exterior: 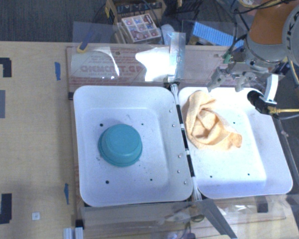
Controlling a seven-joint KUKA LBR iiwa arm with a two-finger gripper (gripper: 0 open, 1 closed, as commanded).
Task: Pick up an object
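Nearest the camera runs the front lip of the two white bins, the left bin (89,183) and the right bin (269,178), side by side on the worktop (30,133). From there, start at the claw (234,78) — it hangs over the back rim of the right bin, at about twelve o'clock of that bin; whether it is apart or together I cannot tell at this angle, and nothing shows clamped in it. A crumpled tan cloth (207,123) lies just below it, toward seven o'clock from the claw, its bulk stretching from eleven to four o'clock across the bin's left half. Well apart, at about eight o'clock from the claw, a teal bowl (120,144) sits upside down in the left bin — the cloth looks the nearer pick.
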